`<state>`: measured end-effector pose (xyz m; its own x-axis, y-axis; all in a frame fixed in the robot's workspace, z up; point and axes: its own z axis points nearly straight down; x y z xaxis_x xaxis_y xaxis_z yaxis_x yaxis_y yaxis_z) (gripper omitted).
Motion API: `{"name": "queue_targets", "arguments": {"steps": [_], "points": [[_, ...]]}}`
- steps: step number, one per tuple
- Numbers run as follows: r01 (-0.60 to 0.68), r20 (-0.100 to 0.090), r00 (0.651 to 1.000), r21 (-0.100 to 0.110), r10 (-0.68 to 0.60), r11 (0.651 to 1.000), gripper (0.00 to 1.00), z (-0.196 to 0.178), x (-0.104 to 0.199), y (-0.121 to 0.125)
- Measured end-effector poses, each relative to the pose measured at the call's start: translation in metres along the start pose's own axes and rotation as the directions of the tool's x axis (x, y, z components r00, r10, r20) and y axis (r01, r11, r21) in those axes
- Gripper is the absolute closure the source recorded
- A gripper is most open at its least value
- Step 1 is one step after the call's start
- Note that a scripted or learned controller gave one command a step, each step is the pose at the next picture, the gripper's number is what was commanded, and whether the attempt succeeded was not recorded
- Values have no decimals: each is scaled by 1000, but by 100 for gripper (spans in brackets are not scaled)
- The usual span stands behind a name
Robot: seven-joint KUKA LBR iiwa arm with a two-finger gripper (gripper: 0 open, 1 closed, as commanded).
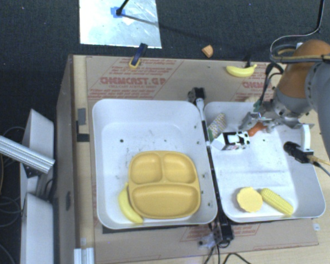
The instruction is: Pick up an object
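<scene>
In the right bin (313, 199), your gripper (237, 139) sits by the far wall over something orange (254, 130); can't tell its state. Center on it before squeezing.

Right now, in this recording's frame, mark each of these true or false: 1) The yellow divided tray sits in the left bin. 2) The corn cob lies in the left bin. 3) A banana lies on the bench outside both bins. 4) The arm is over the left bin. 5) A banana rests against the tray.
1) True: the yellow divided tray sits in the left bin.
2) False: the corn cob lies in the right bin, beside a round yellow piece.
3) True: a banana lies on the bench behind the right bin.
4) False: the gripper is over the right bin.
5) True: a second banana lies at the tray's left edge.
</scene>
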<state>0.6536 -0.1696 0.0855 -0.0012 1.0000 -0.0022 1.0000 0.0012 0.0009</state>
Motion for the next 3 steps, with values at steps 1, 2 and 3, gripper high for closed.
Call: {"name": "queue_targets", "arguments": {"steps": [1, 2, 3], "points": [[1, 0, 1000, -2, -1, 1000, 0, -7, -33, -2], [3, -1, 1000, -4, -3, 1000, 0, -19, -34, 16], [4, -3, 1000, -1, -4, 1000, 0, -1, -36, 16]]}}
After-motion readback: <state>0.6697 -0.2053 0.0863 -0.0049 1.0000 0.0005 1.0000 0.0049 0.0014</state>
